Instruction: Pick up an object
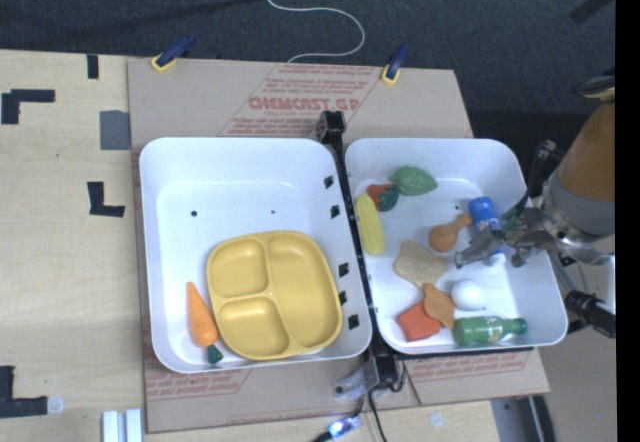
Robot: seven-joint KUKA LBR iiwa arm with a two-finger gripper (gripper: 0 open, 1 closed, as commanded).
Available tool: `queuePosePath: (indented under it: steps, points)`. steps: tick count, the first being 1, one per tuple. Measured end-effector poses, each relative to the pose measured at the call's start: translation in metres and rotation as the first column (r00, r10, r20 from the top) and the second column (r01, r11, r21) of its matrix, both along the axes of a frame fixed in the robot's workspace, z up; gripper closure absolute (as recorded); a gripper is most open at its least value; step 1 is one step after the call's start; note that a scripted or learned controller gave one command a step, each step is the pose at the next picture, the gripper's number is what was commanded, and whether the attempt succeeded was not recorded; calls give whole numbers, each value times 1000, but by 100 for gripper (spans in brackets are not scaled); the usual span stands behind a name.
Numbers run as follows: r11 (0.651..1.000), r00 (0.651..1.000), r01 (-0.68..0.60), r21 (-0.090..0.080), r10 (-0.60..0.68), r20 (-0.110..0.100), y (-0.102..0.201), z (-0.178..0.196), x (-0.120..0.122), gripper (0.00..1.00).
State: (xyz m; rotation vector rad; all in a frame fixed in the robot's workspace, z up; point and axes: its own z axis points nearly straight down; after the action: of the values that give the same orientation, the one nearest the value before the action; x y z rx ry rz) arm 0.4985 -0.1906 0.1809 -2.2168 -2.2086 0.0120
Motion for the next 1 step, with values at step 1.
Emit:
queuePosePath:
  steps: [1]
  points:
    - [1000, 1000, -4, -3, 4, 10, 1, 6, 2, 0]
